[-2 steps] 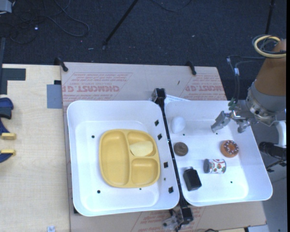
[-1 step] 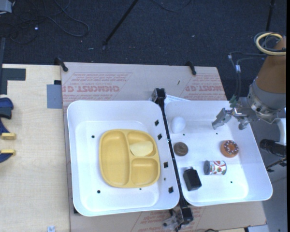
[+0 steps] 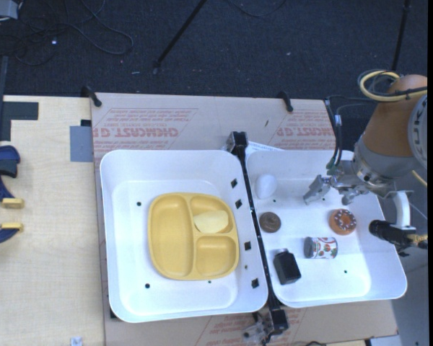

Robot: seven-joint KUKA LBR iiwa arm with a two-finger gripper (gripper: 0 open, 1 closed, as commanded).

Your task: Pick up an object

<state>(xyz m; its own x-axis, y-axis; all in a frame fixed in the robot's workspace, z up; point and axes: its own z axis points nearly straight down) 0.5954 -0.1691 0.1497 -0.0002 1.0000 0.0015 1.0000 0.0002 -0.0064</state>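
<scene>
- Camera view: my gripper (image 3: 325, 188) hangs over the right bin (image 3: 390, 283), near its back edge; I cannot tell how it is set.
- 5 candidates lie loose below: a white ball (image 3: 265, 186), brown disc (image 3: 270, 222), orange round piece (image 3: 343, 222), small can (image 3: 321, 248), black block (image 3: 286, 266).
- The left bin (image 3: 119, 171) carries a yellow divided tray (image 3: 193, 235), too broad to grab.

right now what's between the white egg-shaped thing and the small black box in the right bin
In the camera view, a round brown disc lies on the bin floor between the white egg-shaped object and the small black box.
</scene>
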